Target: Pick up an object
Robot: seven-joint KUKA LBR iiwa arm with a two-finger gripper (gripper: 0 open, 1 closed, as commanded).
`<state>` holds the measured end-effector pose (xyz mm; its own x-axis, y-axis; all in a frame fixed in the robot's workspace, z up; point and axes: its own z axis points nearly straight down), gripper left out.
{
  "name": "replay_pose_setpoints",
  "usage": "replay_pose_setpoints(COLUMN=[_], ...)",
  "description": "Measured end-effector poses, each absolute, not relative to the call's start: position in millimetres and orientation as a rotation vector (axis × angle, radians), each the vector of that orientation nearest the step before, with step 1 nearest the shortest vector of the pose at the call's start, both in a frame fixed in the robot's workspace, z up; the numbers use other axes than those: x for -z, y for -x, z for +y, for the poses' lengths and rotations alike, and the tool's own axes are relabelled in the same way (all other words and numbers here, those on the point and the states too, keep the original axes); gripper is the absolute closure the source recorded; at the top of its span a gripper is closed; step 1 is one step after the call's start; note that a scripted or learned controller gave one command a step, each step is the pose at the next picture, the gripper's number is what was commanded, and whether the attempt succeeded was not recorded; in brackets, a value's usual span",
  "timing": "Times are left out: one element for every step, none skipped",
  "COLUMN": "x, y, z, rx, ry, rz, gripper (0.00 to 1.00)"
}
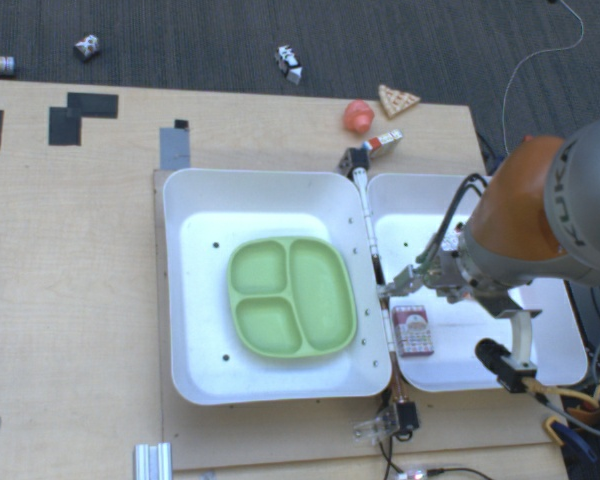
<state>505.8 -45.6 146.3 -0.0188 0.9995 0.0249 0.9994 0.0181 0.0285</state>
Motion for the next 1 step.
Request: replay_pose_setpoints(x=[-145.8], y=[-505.9], z=[-46.2], rx=[-0.060], ry=[-2.199], rz=[2.239], gripper=[0.00])
